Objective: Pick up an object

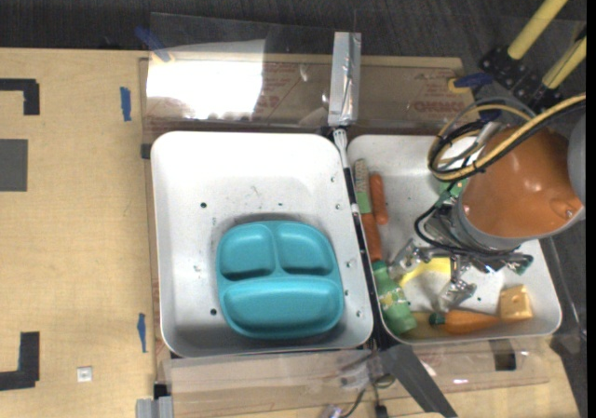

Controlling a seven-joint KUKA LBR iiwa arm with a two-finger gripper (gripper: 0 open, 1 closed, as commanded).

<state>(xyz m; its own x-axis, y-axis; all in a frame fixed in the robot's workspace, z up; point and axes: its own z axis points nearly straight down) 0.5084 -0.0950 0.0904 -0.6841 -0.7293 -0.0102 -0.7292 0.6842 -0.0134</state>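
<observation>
Small toy foods (463, 319) jumbled along the right bin's (407, 157) near edge

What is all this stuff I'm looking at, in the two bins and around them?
Left bin: one, white, left side of bench.
Divided tray: one, teal, three compartments, lying in the left bin toward its front.
Right bin: one, white, beside the left one.
Carrots: at least two, orange, one along the right bin's left wall, one at its front.
Green item: one, front left corner of the right bin.
Tan block: one, front right of the right bin.
Arm: one, orange band, over the right bin.
Gripper: one, metal, low among the items.
</observation>
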